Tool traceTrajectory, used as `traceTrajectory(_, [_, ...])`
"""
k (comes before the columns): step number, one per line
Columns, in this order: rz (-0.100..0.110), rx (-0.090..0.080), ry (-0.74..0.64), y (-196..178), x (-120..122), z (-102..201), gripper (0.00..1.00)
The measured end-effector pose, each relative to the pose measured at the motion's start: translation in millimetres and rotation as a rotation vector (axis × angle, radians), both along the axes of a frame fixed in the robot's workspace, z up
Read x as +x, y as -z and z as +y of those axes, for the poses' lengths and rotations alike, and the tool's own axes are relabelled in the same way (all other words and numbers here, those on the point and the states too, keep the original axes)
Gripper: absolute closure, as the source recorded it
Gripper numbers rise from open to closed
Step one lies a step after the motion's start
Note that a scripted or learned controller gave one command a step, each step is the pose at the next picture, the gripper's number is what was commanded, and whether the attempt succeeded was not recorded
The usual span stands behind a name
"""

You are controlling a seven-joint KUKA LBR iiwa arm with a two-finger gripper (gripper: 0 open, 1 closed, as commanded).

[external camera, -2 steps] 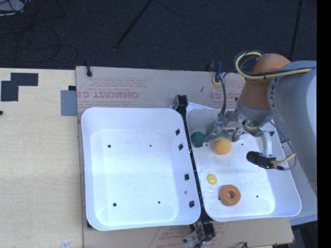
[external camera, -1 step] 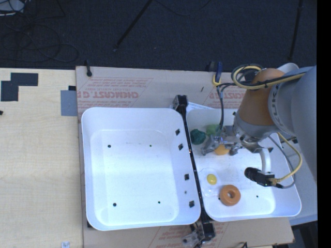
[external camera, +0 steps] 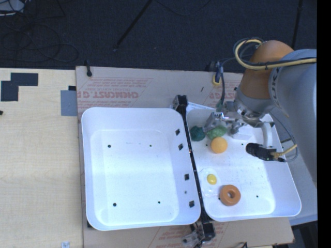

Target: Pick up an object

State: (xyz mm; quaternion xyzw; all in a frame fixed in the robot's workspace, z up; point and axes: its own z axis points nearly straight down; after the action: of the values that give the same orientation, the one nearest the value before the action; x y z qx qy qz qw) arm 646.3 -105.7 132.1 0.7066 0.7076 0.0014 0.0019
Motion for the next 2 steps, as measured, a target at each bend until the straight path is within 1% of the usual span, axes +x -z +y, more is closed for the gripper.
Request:
traceTrajectory(1, [0.012, 0.002, 0.005, -26, -70, 9, 0.0])
traceTrajectory(2, [0.017, 0.004, 0.004, 12, -168, 17, 0.0])
